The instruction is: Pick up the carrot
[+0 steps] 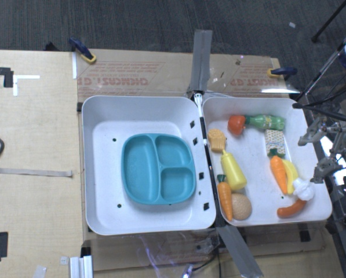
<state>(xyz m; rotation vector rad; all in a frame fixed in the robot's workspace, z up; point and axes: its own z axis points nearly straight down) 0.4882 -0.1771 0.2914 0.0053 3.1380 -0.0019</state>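
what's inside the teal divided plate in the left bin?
The teal plate in the left bin shows three bare compartments, no food in any. The carrot and the other toy foods lie in the right bin. What lies under the plate is covered.

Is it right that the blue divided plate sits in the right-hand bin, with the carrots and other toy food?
Not quite. In the camera view the blue divided plate lies in the left bin. The carrots and other toy food are in the right bin, as you said.
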